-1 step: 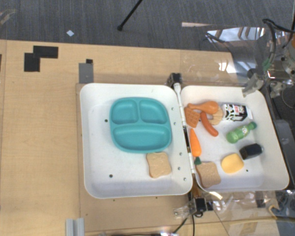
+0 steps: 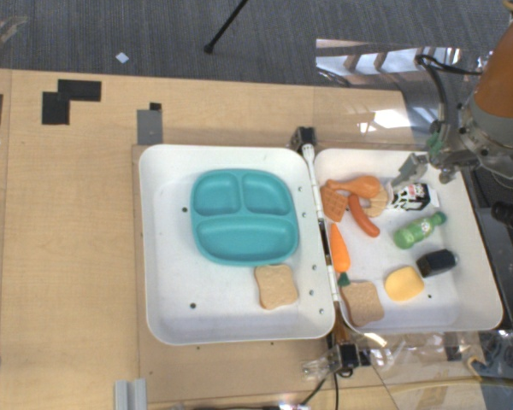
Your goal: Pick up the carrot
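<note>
I see the tool [image 2: 413,167] hovering up-right of the carrot [image 2: 339,248], apart; I cannot tell its grip state.

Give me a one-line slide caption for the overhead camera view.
Gripper hovers over right bin; carrot lies by its left wall.

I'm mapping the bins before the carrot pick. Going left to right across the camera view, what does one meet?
Teal divided plate → slice of toast → carrot → yellow lemon → black block. The cluster at the top of the right bin overlaps, so I leave it out.
</note>
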Available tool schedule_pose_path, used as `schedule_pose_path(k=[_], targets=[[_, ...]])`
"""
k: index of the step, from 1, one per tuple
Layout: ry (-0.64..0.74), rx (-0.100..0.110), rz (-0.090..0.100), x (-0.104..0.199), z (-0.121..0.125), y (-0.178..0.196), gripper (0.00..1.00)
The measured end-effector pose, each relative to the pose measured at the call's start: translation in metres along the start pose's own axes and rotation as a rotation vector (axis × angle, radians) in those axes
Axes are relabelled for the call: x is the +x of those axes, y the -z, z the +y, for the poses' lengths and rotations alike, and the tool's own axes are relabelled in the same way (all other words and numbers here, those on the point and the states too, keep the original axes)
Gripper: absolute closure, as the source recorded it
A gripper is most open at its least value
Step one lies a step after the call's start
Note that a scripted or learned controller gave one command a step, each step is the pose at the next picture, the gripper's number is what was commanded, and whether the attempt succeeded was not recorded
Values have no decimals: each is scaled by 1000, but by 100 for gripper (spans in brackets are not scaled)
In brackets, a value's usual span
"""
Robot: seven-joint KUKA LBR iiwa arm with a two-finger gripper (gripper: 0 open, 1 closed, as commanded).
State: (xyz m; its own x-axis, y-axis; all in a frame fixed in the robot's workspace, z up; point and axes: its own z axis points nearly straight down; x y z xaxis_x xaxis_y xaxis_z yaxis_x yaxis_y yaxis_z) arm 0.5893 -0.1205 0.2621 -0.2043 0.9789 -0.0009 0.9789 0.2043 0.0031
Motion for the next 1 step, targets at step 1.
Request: schedule_pose_path(k=[1], targets=[[384,9,7,34,-59,-138,0]])
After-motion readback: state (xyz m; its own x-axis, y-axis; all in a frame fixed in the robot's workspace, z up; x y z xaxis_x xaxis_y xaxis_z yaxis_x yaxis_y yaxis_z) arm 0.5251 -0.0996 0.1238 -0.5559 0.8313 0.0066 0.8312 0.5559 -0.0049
